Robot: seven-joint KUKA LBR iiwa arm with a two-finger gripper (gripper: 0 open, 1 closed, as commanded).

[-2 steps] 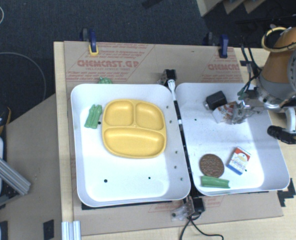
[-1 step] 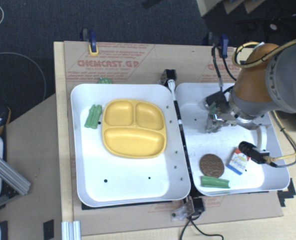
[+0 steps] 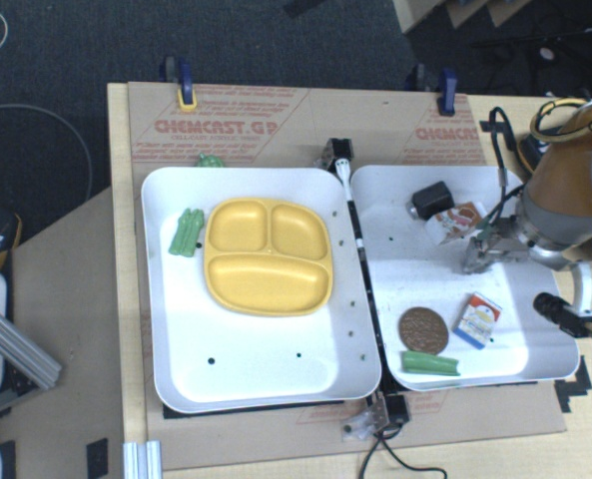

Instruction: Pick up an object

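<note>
reaching in from the right of the camera view, the arm (image 3: 565, 183) hangs its gripper (image 3: 482, 252) low over the right bin (image 3: 535, 357), near a small clear wrapper (image 3: 455, 220) and a black block (image 3: 432, 200); i cannot tell how the pincer stands. other candidates lie nearer the front: a brown disc (image 3: 423, 329), a small carton (image 3: 477, 320), a green piece (image 3: 430, 363). to grasp well, it should centre over one item, clear of neighbours, then descend straight. the left bin (image 3: 246, 377) bears a yellow tray (image 3: 269, 255).
</note>
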